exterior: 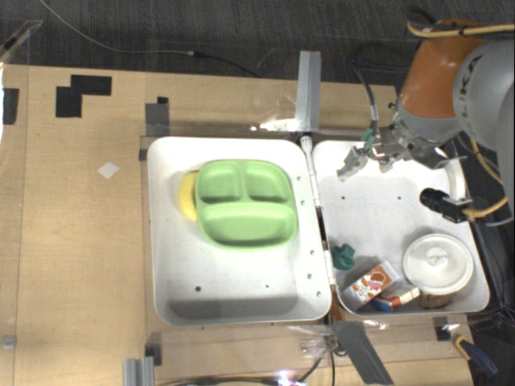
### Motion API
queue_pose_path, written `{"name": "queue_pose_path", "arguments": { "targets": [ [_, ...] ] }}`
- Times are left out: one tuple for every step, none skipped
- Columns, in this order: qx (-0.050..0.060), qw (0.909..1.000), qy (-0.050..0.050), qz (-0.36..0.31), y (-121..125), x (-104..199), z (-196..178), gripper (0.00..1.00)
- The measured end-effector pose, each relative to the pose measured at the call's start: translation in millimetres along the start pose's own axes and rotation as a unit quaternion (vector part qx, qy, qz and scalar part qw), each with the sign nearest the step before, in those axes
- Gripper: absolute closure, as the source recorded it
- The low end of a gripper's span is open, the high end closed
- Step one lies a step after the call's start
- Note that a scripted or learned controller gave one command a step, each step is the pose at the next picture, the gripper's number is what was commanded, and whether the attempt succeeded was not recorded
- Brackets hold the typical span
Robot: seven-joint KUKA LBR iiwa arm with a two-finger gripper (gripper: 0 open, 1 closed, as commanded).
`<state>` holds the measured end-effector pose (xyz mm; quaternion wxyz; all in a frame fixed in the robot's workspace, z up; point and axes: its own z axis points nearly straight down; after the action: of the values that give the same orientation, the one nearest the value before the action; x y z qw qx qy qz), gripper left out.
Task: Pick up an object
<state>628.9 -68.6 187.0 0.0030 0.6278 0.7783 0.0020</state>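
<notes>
My gripper (pixel 360 161) hangs over the far left part of the right bin (pixel 378 207), above bare bin floor, with nothing seen in it. Along that bin's near edge lie a small teal object (pixel 344 256), a red and white snack packet (pixel 372 285), a small blue and orange item (pixel 399 299) and a white round container (pixel 437 261). All of them sit well nearer the front than the gripper. The left bin (pixel 225 288) holds a green divided plate (pixel 245 202), with a yellow object (pixel 186 197) poking out from under its left edge.
A raised divider (pixel 315 215) separates the two bins. A grey upright post (pixel 309 95) stands behind the divider, close to the gripper's left. The arm (pixel 451 79) fills the back right corner. The near half of the left bin is bare floor.
</notes>
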Motion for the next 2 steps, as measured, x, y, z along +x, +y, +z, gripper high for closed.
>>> {"name": "queue_pose_path", "arguments": {
  "targets": [
    [0.002, 0.9991, 0.001, 0.042, -127.7, 28.4, 1.1, 0.0],
    [-0.002, 0.9996, -0.001, 0.027, -60.4, -7.5, 98.1, 0.0]
  ]
}}
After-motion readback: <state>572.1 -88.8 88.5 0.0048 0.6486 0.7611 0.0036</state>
